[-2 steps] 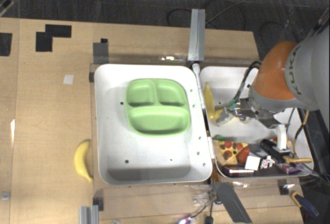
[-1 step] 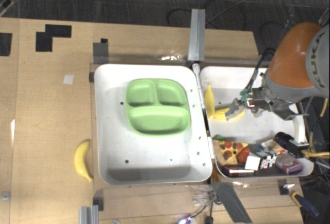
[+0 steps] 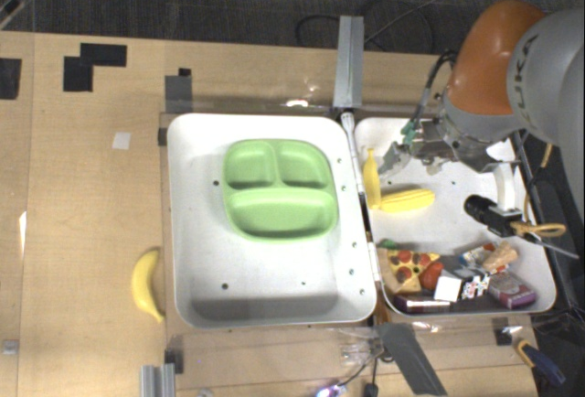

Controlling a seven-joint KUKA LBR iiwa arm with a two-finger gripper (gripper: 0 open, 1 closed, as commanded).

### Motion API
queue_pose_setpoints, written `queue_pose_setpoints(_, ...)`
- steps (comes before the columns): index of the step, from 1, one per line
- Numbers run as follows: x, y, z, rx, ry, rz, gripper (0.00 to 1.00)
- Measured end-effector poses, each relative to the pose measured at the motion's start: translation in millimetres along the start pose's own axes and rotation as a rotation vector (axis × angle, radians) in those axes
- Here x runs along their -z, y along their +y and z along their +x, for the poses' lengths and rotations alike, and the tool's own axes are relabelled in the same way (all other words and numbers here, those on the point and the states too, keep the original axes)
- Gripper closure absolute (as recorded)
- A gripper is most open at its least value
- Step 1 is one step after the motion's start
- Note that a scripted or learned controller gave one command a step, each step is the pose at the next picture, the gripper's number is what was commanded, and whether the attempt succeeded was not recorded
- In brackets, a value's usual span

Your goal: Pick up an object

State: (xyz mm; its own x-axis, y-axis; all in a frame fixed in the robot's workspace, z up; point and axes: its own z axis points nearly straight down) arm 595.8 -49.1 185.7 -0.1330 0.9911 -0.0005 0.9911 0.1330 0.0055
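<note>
Crowding the near edge of the right bin [image 3: 539, 230], a heap of small things is lying closest to us: a pizza-slice toy [image 3: 405, 267], a white block [image 3: 447, 288], a purple piece [image 3: 513, 296] and scissors [image 3: 501, 218] with a black handle. Just beyond them we are looking at the likeliest thing to pick, a yellow corn cob [image 3: 405, 199], resting on the bin floor beside a yellow upright piece [image 3: 370, 180] against the left wall.

Our pincer [image 3: 395, 155] is hanging just above and behind the cob, apart from it, pointing down toward the bin's left side. We cannot tell how its tips are standing; nothing is showing between them.

So we are judging the pick as barely begun: the arm is reaching into the bin, but no object is lifted, and the descent, the closing and the lift are all left.

Further out, the left bin [image 3: 196, 230] is carrying a green divided tray [image 3: 277, 187], and a banana [image 3: 146, 284] is lying on the wooden surface [image 3: 73, 203] outside the bins.
</note>
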Motion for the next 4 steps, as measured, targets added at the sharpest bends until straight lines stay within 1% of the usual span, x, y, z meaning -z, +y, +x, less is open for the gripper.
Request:
queue_pose_setpoints(1, -97.3, 36.3, -54.6, -0.053, -0.002, -0.005, 0.00)
queue_pose_setpoints(2, -83.6, 39.9, -52.3, -0.044, -0.002, -0.014, 1.00)
queue_pose_setpoints(3, -83.7, 39.9, -52.1, -0.044, -0.002, -0.013, 0.00)
queue_pose_setpoints(4, -96.0, 4.0, -44.9, -0.042, -0.002, -0.008, 0.00)
